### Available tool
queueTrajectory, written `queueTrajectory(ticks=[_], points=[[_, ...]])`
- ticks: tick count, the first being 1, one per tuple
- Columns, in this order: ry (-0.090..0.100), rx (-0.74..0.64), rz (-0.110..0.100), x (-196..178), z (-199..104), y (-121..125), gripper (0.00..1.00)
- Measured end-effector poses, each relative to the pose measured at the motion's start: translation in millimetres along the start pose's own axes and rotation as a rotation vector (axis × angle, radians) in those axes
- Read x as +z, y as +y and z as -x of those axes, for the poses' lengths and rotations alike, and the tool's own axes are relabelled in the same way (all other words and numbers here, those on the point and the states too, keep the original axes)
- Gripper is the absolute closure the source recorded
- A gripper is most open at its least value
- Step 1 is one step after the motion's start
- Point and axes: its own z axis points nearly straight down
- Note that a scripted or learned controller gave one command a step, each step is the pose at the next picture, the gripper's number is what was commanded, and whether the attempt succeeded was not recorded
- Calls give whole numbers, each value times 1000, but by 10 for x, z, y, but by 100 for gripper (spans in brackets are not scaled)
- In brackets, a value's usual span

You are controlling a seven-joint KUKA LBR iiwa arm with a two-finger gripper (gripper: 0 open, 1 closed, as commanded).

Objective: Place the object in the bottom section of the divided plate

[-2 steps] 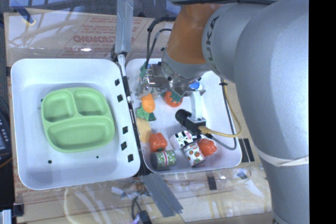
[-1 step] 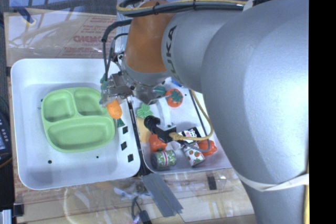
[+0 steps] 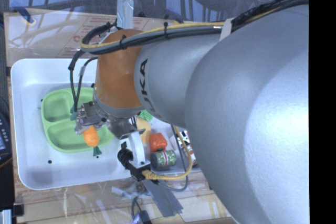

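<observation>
A green divided plate lies in the left white bin. The arm reaches over it from the right, its orange band above the wrist. My gripper hangs over the plate's lower right part. An orange carrot-like object with a small green tip sits right at the gripper's end, over the plate's bottom section. The wrist hides the fingers, so I cannot tell whether the carrot is gripped or resting on the plate.
The right bin holds a red-orange toy, a small green can, a yellow item and a printed packet. The arm covers most of that bin. A silver post stands behind the bins.
</observation>
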Motion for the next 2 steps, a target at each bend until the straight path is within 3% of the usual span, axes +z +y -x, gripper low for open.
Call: queueTrajectory(ticks=[1,2], points=[[-1,-71,0,120,-250,713,100],[-1,-71,1,118,-249,714,0]])
